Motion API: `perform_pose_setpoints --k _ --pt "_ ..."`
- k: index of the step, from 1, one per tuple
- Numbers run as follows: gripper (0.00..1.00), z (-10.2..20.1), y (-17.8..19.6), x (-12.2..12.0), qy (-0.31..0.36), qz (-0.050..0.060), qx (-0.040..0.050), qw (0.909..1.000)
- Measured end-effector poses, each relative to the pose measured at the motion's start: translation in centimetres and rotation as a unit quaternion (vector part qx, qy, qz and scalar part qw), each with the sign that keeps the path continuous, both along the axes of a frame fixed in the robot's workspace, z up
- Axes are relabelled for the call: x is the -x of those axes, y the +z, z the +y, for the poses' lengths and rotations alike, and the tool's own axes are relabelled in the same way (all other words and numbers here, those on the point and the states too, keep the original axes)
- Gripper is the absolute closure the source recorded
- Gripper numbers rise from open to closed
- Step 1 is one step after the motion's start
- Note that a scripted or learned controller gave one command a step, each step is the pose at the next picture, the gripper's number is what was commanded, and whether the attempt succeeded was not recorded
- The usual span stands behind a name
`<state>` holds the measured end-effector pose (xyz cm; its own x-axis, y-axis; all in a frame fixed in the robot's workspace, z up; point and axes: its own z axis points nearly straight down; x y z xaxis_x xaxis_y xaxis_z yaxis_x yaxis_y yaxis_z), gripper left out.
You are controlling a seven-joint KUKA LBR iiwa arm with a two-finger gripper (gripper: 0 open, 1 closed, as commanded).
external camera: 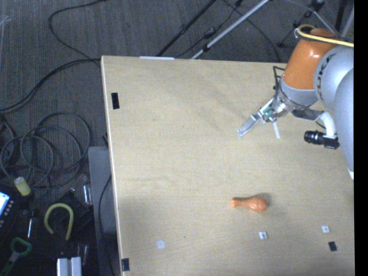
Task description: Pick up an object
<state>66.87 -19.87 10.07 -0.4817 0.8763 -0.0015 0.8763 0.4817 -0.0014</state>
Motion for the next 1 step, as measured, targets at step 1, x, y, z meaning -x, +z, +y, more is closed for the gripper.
perform_pose_setpoints --k 1 --pt "0.0 1.59 -1.65 -0.02 0.131 0.0 -0.0007 0.9914"
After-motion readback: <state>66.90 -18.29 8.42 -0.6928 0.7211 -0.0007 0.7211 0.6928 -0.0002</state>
